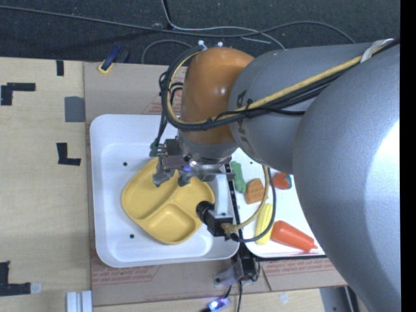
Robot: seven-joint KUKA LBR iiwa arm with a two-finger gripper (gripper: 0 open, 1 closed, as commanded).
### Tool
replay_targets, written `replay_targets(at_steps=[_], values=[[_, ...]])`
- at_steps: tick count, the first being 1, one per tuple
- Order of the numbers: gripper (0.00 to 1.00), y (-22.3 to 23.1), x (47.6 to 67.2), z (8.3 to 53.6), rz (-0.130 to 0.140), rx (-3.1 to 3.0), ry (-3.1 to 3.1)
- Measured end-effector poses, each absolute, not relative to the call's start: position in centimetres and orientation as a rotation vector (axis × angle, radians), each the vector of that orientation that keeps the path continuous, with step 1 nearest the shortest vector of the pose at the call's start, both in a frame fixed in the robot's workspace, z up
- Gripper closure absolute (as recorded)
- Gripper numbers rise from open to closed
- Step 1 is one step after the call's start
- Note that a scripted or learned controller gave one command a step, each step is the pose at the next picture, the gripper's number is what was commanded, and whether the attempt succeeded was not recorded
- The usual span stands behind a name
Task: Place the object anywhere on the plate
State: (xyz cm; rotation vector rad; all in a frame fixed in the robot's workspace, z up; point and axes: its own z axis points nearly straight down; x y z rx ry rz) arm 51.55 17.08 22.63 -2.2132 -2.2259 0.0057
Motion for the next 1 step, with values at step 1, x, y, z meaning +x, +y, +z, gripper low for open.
replay_targets(at_steps=[1], values=[[0.0,16.86,51.66,22.7,0.004,-2.217,-2.224]])
